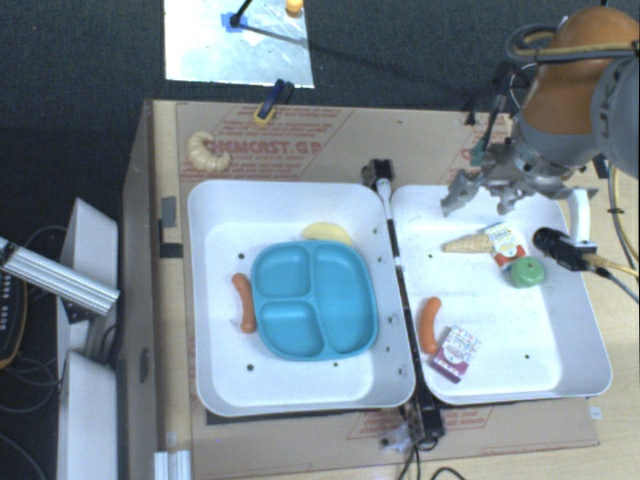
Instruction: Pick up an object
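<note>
Pink-and-white packet (455,352) lies nearest, at the front of the right bin (575,363), tilted, just beside an orange sausage (430,324) that lies against the bin's inner wall. Farther back in that bin: a tan cone (468,244) on its side, tip pointing left, touching a red-and-white packet (503,244), with a green round thing (527,273) just beside that. All loose and flat on the bin floor, scattered so each can be taken from above. Gripper (482,200) hangs over the bin's back edge, just behind the cone. Its fingers (455,198) are spread wide with nothing between them, so no grasp yet. Judging by position, the cone or the red-and-white packet is the likely target, being closest under it. They touch, so a close could catch both or push one aside. Left bin (215,268) holds a blue divided plate (315,298) at its centre, a second sausage (245,303) just left of the plate, and a pale yellow thing (325,232) partly hidden behind it. Both bins sit on the cardboard-covered desk (330,143).
</note>
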You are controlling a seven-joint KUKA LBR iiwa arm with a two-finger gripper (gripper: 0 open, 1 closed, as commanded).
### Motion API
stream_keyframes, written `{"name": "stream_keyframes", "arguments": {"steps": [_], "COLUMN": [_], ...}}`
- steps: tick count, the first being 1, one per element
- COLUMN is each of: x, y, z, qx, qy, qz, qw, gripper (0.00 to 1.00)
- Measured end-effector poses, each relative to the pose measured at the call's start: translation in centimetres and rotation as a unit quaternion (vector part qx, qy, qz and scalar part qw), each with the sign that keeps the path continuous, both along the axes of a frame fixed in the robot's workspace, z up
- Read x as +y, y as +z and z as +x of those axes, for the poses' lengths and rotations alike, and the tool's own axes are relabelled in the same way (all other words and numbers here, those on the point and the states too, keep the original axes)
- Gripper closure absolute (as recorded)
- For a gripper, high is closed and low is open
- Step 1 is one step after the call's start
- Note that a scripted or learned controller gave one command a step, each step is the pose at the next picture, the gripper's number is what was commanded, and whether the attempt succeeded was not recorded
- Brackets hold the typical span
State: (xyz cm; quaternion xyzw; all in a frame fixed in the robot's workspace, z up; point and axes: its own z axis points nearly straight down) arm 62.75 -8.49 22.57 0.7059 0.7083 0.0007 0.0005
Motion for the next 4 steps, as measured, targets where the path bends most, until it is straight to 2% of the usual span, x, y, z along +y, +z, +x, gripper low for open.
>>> {"name": "stream_keyframes", "arguments": {"steps": [1,2,3,4], "x": [-7.5,-7.5,-8.2,-8.4], "y": [-5.8,-9.0,-13.7,-12.3], "z": [1.7,1.1,2.9,3.2], "qx": [0.0,0.0,-0.003,-0.008], "qy": [-0.001,-0.001,0.0,0.001], "qz": [-0.001,-0.0005,-0.002,-0.0051], "qw": [1.0,1.0,1.0,1.0], "gripper": [0.0,0.0,0.0,1.0]}}
